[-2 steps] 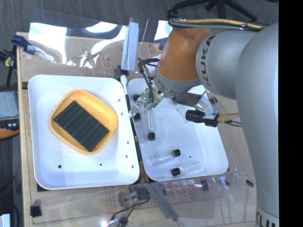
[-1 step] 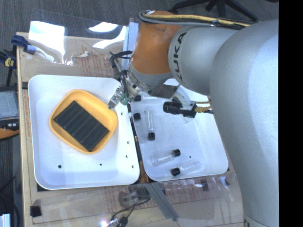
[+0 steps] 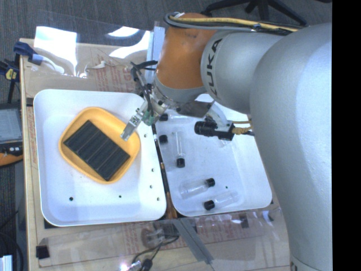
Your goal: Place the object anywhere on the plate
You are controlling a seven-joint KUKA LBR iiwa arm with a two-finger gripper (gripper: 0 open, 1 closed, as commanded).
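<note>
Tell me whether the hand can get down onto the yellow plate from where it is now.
Probably yes. The hand hangs over the right rim of the yellow plate in the left bin, and nothing stands between them; the dark ridged insert lies flat on the plate.

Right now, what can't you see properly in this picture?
- Gripper, camera view: too small and blurry to tell whether anything sits between its fingers.
- Right bin: its far right side is hidden behind the big grey arm.
- Clear vials in the right bin: see-through, so their outlines blur into the white.
- Plate: its right rim sits under the gripper.
</note>
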